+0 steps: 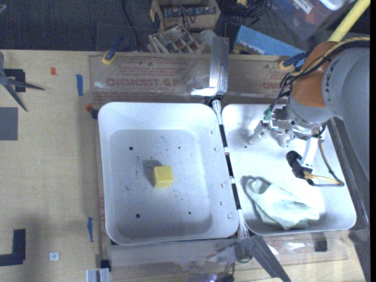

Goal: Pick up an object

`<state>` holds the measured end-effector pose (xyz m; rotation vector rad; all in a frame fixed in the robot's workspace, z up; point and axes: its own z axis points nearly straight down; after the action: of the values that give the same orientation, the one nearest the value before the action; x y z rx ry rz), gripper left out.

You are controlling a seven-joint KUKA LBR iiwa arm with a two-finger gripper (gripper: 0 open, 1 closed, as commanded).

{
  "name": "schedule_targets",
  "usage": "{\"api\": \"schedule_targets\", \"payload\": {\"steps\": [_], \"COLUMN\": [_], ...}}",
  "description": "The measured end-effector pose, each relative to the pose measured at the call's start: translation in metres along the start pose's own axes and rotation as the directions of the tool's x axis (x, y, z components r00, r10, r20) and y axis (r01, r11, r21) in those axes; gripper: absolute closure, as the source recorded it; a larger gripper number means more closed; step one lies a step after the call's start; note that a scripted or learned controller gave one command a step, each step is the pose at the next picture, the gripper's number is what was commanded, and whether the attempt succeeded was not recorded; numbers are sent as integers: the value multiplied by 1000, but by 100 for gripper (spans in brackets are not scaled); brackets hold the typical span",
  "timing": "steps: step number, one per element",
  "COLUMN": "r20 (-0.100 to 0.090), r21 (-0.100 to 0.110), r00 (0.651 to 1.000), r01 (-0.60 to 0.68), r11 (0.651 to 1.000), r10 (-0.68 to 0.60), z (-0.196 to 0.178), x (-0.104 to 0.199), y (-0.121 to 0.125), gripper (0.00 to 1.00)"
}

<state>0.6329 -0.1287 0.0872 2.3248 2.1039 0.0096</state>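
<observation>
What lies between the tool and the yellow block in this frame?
In the camera view, the two bins' adjoining rims lie between the tool and the yellow block; otherwise bare white bin floor.

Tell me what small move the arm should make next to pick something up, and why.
Probably lower the gripper toward the white cloth in the right bin. It hangs over that bin, above the cloth in the view; the yellow block lies across in the left bin.

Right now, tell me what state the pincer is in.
Pincer: cannot be told; it sits over the right bin, with nothing visibly held, apart from the white cloth.
</observation>
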Motion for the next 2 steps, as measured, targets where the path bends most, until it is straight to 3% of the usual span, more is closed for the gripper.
{"api": "schedule_targets", "payload": {"steps": [1,2], "r20": [1,5], "r21": [-3,10], "r00": [1000,938], "r01": [4,-345], "r11": [1000,938], "r10": [-4,345], "z": [-10,-77], "x": [1,-18], "y": [2,-7], "gripper": [100,100]}}
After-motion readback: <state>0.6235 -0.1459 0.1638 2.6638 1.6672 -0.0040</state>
